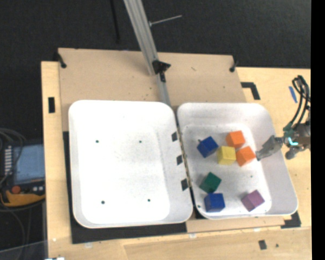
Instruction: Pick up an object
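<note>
The right bin [271, 123] holds several small cubes. Two orange cubes [235, 138] [245, 156] lie beside a yellow cube [226, 155], with a blue cube [207, 146] to their left. Nearer the front sit a green cube [210, 182], a second blue cube [214, 201] and a purple cube [253, 200]. My gripper [266, 148] reaches in low over the bin's right side. Its tip is just right of the lower orange cube. Nothing shows held in it.
The left bin [119, 161] lies beside the right one, with small clips [180, 158] along the shared edge. A slanted metal pole [143, 31] rises behind the bins. Cables and a control pendant [21, 172] sit off the bench's left side.
</note>
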